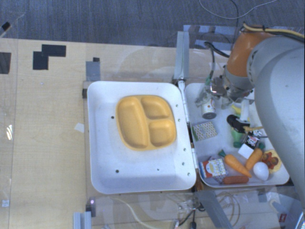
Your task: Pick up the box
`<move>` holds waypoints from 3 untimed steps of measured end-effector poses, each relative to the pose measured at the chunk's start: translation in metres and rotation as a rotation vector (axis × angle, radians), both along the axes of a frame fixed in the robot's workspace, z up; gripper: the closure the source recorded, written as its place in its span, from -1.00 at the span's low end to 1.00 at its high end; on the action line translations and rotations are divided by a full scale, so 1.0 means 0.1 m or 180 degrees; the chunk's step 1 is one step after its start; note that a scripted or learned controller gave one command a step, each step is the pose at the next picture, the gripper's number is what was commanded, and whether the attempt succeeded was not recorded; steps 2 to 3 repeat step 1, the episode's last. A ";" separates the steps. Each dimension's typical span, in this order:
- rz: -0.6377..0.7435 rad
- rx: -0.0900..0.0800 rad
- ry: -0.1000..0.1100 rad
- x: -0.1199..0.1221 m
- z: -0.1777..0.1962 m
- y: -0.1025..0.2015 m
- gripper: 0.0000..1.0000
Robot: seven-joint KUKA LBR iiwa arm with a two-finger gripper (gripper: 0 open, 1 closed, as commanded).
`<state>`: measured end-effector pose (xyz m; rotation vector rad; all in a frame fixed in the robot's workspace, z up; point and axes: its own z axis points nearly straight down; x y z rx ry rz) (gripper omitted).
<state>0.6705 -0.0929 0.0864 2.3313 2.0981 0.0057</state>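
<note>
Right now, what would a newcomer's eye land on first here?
The yellow divided tray in the left bin stands out first. Next comes the grey arm with its orange band, reaching over the right bin, which is crowded with toy food including a carrot and a small box.

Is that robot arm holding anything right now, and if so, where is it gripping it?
It cannot be told. The tool hangs over the far end of the right bin, just above a small can, but the view is too small to show any grip.

Glossy yellow plastic tray (145, 121); matt white bins (102, 142).
</note>
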 end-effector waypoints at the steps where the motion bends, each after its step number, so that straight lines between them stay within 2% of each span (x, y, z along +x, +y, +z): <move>1: 0.0450 -0.0001 -0.0007 -0.25 1.01 0.50 -1.00; 3: 0.0450 -0.0001 -0.0007 -0.25 1.01 0.50 -1.00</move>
